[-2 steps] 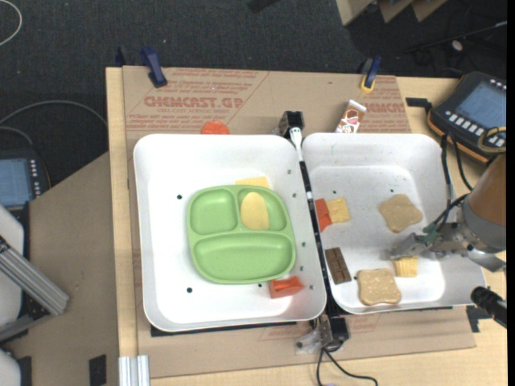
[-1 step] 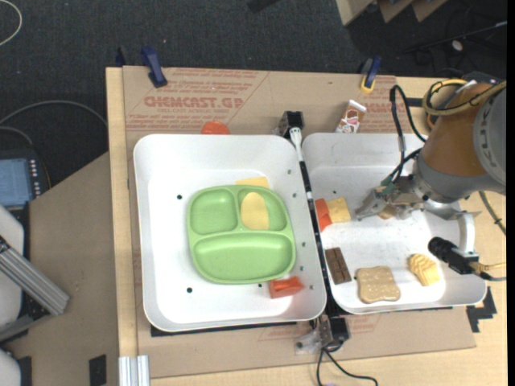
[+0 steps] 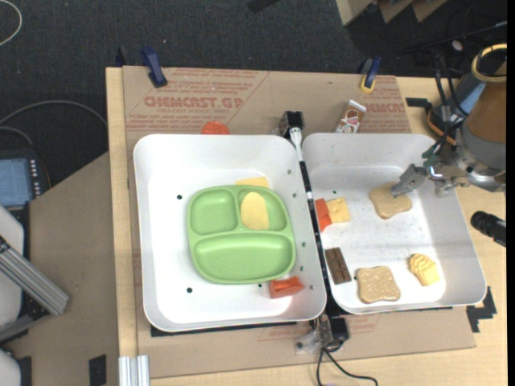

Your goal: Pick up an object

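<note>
Gripper (image 3: 406, 185) is hovering beside tan cookie (image 3: 390, 203); I am approaching, finger state unreadable; next I am needing a centred descent.

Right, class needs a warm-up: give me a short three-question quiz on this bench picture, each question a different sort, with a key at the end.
1. True or false: the green tray sits in the left bin.
2. Multiple choice: what lies in the tray's upper right compartment? A) a brown bar B) a yellow piece C) a slice of toast
3. Short answer: which item in the right bin is nearest the gripper?

Key
1. True.
2. B, the yellow piece.
3. The tan cookie, just beside the gripper; the toast slice and brown bar lie nearer the front edge.
</note>
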